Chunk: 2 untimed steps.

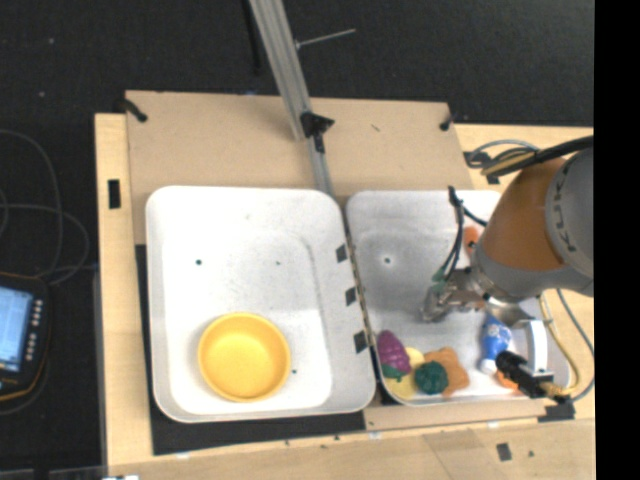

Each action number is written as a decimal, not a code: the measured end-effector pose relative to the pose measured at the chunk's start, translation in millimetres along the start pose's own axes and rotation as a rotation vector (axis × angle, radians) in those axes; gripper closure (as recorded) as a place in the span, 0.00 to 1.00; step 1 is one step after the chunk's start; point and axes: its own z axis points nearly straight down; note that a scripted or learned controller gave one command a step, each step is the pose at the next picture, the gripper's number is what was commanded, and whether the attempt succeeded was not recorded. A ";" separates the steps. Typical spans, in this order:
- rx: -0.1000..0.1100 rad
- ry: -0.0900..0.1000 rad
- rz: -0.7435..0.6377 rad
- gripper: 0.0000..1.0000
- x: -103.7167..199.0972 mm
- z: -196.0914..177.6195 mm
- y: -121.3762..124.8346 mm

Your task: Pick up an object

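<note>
bench (pixel 230 148) tan board | 2 white bins (pixel 250 248) | floor (pixel 100 28) dark

The bench (pixel 250 148) bears two white bins (pixel 250 268) side by side.

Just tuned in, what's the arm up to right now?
The arm's gripper is down inside the right bin, above the small objects heaped at its near edge: a purple piece, a green one and a blue one. Nothing shows between its fingers. A yellow bowl sits alone in the left bin.
</note>
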 end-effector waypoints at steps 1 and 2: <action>-0.001 -0.001 -0.009 1.00 0.2 -43.9 5.9; -0.003 -0.001 -0.009 1.00 -1.3 -97.1 8.4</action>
